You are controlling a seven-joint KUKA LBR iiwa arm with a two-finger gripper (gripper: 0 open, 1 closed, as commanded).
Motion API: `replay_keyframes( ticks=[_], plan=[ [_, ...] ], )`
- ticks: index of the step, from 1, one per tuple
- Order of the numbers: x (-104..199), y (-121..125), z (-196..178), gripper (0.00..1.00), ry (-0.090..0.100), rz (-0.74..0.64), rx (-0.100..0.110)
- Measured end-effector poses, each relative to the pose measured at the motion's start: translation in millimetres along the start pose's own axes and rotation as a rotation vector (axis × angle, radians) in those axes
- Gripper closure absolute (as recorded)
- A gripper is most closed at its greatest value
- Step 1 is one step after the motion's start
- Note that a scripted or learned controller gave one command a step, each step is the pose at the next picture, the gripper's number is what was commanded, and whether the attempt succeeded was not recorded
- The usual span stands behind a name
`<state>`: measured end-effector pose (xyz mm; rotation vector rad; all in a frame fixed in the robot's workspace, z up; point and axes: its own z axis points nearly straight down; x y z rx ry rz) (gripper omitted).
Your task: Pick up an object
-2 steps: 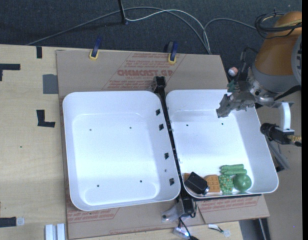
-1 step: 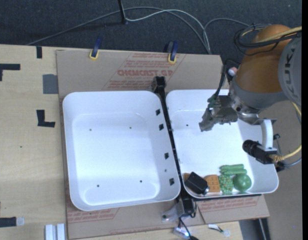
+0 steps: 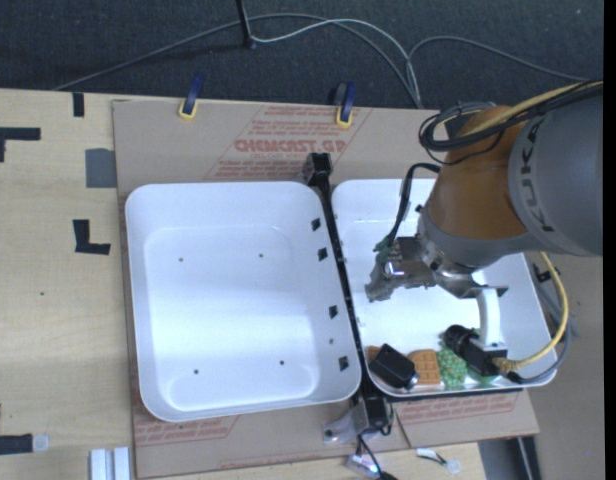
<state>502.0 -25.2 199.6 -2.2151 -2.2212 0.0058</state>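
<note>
My gripper (image 3: 386, 280) hangs over the left half of the right bin (image 3: 373, 216), above bare white floor. Nothing shows between or under it. Three small things lie along that bin's front wall: a black block (image 3: 393, 366) at the front left corner, a tan-orange piece (image 3: 424, 369) touching it on the right, and a green bumpy piece (image 3: 453, 370) beside that. All three sit nearer the front of the bin than the gripper, apart from it.
The left bin (image 3: 148, 218) stands beside the right one, with a black divider strip (image 3: 333, 268) between them. Both rest on a cardboard sheet (image 3: 278, 143) held by two clamps at the back. The arm's bulk covers the right bin's right half.
</note>
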Motion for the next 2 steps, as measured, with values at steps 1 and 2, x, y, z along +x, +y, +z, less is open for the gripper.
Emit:
replay_keyframes(
  ticks=[1, 2],
  plan=[
    [-1.8, 1.2, -12.1, 1.00, -0.001, 0.003, -0.005],
    [-18.6, -14.8, -116.9, 1.00, 0.000, 0.003, -0.013]
  ],
)
